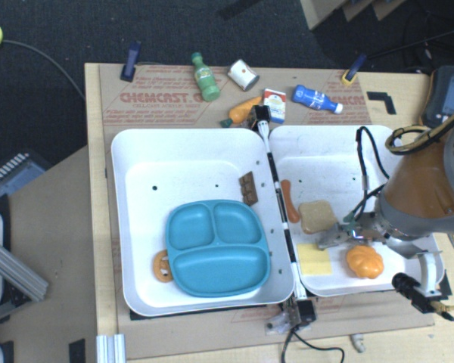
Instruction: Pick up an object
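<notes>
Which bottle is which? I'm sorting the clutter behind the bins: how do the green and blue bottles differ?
The green bottle lies behind the left bin, the blue bottle behind the right. The green one points up-down in the view; the blue one lies nearly crosswise. Both lie on the bench.

The arm (418,184) is seen entering from the right, its grey body and orange band bent down low over the bench. The wrist is angled down and to the left. The gripper (334,237) is positioned at the arm's left end, metal fingers pointed left and lying nearly flat. Finger spacing cannot be made out from this view. A black cable (367,153) is looped above the wrist
</notes>
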You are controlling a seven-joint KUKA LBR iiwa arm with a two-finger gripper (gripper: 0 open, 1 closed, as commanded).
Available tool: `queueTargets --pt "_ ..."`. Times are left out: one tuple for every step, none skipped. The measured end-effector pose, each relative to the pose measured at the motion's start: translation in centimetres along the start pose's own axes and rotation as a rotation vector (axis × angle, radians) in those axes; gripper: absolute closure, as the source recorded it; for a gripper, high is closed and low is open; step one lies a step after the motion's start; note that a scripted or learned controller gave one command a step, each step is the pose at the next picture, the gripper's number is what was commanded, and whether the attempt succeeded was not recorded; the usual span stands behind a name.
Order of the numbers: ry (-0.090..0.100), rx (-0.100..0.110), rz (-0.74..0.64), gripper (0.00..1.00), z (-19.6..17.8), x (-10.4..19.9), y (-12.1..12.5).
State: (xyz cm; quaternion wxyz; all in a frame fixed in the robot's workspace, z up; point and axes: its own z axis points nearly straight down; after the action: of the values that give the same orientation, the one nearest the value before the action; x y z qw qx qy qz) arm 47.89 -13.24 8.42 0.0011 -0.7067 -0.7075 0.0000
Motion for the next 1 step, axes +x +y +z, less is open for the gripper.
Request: queueTargets --pt "-0.001 -0.002 0.0 0.0 -0.02 3.28 3.96"
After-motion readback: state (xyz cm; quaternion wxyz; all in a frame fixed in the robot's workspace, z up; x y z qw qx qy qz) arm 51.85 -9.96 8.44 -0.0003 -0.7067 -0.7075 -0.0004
